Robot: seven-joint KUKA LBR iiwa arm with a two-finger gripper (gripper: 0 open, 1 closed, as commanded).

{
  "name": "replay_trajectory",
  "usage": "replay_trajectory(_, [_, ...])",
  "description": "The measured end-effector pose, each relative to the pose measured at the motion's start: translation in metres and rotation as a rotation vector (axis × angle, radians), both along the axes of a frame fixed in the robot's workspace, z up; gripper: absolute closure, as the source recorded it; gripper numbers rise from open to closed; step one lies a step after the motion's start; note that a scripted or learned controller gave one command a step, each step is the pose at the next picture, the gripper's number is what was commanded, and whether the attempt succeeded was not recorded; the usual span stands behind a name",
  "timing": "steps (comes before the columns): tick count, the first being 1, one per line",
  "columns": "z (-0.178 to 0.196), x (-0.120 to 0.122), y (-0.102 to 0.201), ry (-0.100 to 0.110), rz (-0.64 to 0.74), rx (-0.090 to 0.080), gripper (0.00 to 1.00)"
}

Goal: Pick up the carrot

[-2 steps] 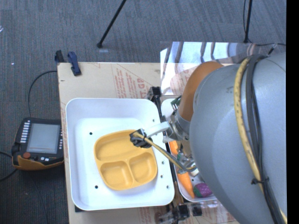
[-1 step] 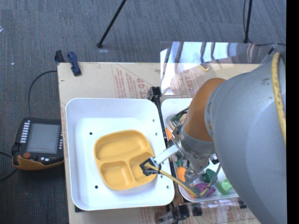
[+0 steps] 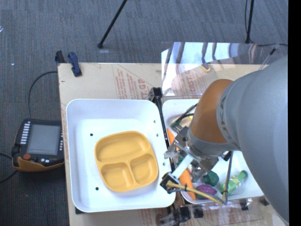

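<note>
The carrot shows as an orange piece low in the right bin, near that bin's front left. My gripper hangs right above it, under the grey and orange wrist, and the arm hides most of it. The carrot's upper end runs in under the gripper. Whether it sits between the fingers cannot be made out.
Beside the carrot lie a purple vegetable, a dark green item and a light green item. A thin orange sliver shows by the right bin's left wall. The left bin holds a yellow divided plate.
</note>
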State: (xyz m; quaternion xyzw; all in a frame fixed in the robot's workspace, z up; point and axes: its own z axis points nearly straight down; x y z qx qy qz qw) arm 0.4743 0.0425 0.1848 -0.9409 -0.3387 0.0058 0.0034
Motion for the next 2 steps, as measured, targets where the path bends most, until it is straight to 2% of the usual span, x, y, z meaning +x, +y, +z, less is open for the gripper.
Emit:
replay_trajectory(1, [0.007, 0.000, 0.000, 0.010, -0.002, 0.002, 1.00])
replay_trajectory(2, [0.000, 0.000, 0.017, -0.001, -0.491, -0.007, 1.00])
